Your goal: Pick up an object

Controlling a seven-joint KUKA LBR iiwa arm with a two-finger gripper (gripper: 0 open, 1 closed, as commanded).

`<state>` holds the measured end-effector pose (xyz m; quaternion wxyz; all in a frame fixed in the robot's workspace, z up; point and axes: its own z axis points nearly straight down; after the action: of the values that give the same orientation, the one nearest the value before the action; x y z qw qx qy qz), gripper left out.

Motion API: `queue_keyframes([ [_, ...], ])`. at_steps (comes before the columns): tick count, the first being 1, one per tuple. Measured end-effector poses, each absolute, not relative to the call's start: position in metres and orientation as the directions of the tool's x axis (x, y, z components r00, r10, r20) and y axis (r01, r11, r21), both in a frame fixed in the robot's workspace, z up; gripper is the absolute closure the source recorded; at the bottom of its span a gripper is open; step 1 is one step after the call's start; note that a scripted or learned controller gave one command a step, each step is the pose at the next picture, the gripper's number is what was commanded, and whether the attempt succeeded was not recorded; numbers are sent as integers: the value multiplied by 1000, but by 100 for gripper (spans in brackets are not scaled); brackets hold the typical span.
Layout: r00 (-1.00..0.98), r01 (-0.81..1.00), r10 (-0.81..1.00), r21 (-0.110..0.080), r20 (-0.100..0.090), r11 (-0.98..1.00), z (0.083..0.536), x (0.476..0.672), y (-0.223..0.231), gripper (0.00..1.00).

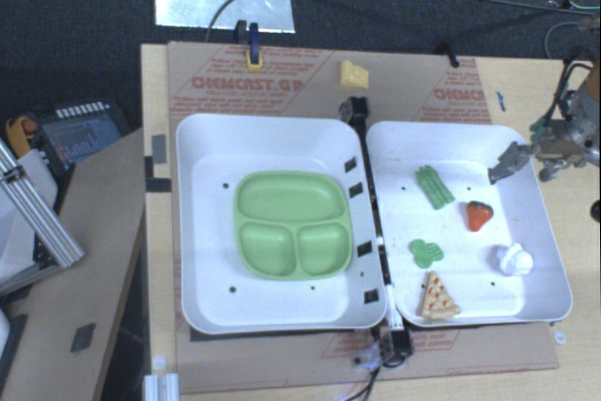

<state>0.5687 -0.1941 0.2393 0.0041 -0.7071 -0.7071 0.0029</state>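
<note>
Grey two-finger gripper (502, 166) hovers over the right white bin's (554, 296) rim, grasp state indiscernible; red plastic strawberry (479, 215) not yet lifted.

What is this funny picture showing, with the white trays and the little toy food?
A camera above the bench looks down at a slant. The grey robot arm reaches in from the right, and its end effector, the part that grabs, is over the right shallow white bin. Nothing is seen between its fingers. That bin holds a ridged green toy vegetable, a red toy strawberry, a small green leafy toy, a toy pizza slice and a small white lumpy toy. The left white bin holds a pale green divided plastic plate.
</note>
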Motion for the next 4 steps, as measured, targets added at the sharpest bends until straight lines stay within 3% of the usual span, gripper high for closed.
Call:
queue_keyframes([
  [1,-3,1000,1000,1,0,3,246,571,-193,0],
  [4,-1,1000,1000,0,0,1,91,588,-192,0],
])
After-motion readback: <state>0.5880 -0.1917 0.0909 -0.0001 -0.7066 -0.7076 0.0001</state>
